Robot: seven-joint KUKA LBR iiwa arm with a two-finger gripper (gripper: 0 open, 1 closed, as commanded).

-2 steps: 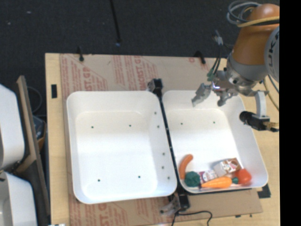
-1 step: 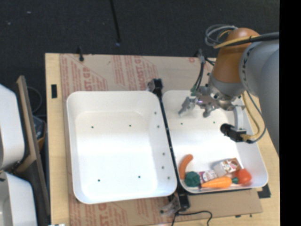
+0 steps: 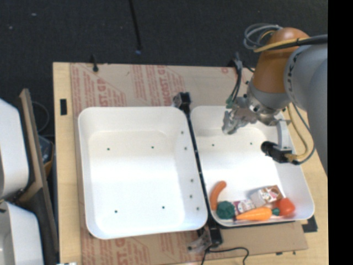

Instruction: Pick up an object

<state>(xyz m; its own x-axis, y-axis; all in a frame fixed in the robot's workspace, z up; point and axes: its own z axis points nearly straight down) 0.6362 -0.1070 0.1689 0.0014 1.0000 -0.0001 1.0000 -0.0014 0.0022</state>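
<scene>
The pincer [image 3: 230, 122], its opening impossible to tell, hangs well apart from the toys [image 3: 251, 204], so descending here risks grabbing bare bin [image 3: 237, 153].

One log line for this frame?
gripper: above right bin far end, nothing visibly held | toys: near end of right bin | left bin

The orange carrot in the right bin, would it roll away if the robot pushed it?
Probably a little. The carrot looks round and tapered, so it would likely roll in a curve. It lies against the bin's near wall, beside the green thing and the small packet, which should stop it quickly. It looks stiff, maybe plastic and light.
</scene>
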